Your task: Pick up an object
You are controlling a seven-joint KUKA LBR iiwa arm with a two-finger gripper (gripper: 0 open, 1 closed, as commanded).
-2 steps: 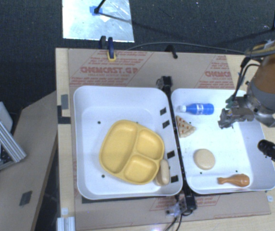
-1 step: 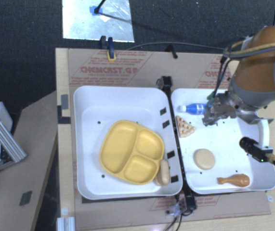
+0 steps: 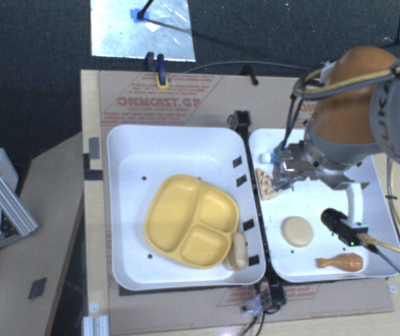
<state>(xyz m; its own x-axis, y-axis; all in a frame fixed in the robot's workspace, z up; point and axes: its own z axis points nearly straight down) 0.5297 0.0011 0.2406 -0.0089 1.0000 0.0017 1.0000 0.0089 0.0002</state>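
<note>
My gripper hangs low at the left side of the right bin, under the orange band of the arm. It sits right beside a small pizza slice toy near the bin's left wall, touching or just above it. A round beige bun lies in the lower middle of that bin. A brown drumstick toy rests near its front edge. The wrist body hides the gripper's tips.
The left bin holds a yellow divided plate with a beige bread roll against its lower right edge. A black device on a white bracket with a cable hangs over the right bin. Black clips line the divider between bins.
</note>
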